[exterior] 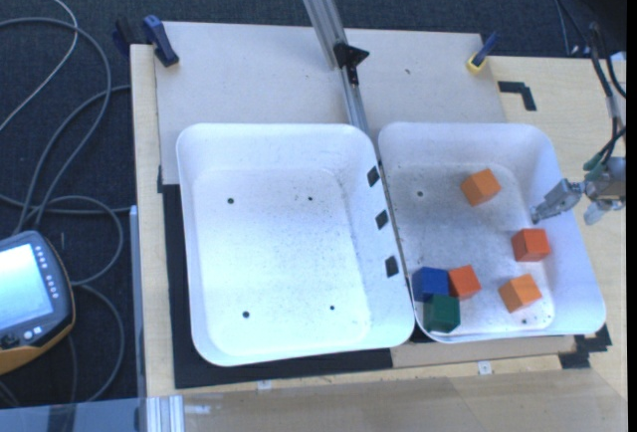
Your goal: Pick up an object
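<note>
i've got the gripper point(549, 208) over the right bin point(557, 153) rim, can't tell its state; orange block point(530, 245) sits just below it, blue block point(430, 282) well left.

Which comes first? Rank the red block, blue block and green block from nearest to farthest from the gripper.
Measured from the gripper at the right bin's right rim:
1. Red block, just below-left of it.
2. Blue block, by the bin's left wall.
3. Green block, in the near-left corner, only slightly farther than the blue.
</note>
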### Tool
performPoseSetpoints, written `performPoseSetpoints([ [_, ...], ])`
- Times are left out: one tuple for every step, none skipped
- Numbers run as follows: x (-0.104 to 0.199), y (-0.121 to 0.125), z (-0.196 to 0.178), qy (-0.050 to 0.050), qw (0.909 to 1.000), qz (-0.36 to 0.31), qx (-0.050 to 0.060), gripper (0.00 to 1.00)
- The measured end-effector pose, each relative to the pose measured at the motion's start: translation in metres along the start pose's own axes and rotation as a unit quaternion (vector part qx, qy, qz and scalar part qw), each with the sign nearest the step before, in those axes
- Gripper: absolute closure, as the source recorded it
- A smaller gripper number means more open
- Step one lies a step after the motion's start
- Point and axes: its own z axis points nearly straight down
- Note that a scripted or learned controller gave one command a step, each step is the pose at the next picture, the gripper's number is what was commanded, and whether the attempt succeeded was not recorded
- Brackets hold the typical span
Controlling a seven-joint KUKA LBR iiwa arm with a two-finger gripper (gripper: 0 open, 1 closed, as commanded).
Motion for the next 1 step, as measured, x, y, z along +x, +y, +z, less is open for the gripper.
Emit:
performPoseSetpoints([
  [0.0, 0.001, -0.0113, -0.001, 1.0, -0.001, -0.002, 1.0],
])
